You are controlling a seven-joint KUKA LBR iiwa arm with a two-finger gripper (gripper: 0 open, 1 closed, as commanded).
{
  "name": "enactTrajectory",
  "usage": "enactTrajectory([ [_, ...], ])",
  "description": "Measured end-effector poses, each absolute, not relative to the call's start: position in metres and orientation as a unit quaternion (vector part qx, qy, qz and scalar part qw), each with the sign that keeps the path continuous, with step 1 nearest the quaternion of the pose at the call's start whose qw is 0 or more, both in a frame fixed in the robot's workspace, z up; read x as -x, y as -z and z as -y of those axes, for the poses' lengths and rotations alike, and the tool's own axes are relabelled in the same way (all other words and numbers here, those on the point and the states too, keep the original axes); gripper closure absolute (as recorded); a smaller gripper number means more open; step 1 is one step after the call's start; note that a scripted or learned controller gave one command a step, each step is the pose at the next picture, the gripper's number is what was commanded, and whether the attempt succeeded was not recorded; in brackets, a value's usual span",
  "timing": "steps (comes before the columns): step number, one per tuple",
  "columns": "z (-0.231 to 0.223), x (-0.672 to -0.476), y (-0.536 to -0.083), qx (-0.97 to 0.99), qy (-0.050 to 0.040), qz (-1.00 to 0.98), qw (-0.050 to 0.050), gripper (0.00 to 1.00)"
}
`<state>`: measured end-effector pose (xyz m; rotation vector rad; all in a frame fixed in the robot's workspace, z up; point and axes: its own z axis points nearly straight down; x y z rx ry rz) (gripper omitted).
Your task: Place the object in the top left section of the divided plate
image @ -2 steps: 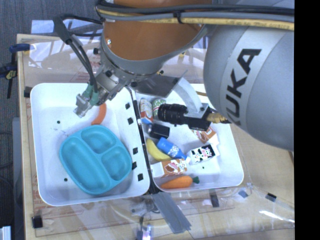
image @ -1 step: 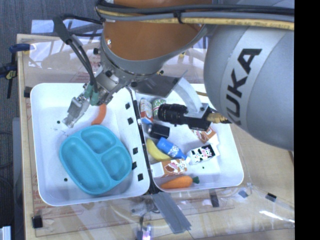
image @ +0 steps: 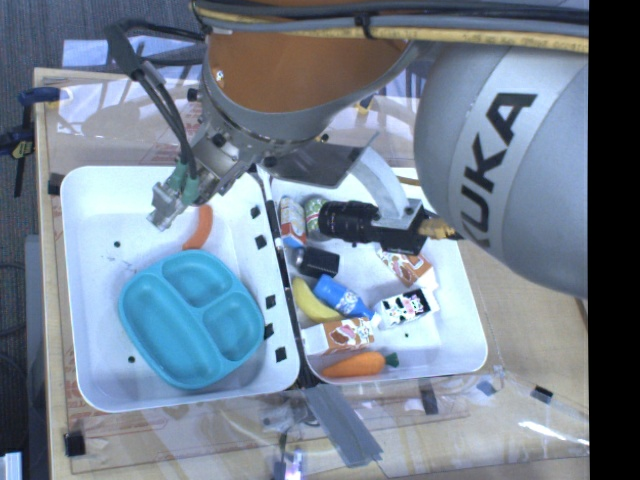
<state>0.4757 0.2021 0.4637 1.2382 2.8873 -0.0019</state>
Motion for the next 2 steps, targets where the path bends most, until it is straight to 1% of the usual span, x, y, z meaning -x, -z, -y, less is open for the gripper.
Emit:
enactTrajectory([
  [1,-0.202,-0.476,-0.464,-0.394,0.0008,-0.919,0.000,0.00],
  [2,-0.204,-0.476,-0.474,-0.390,0.0013,-0.921,0.000,1.00],
])
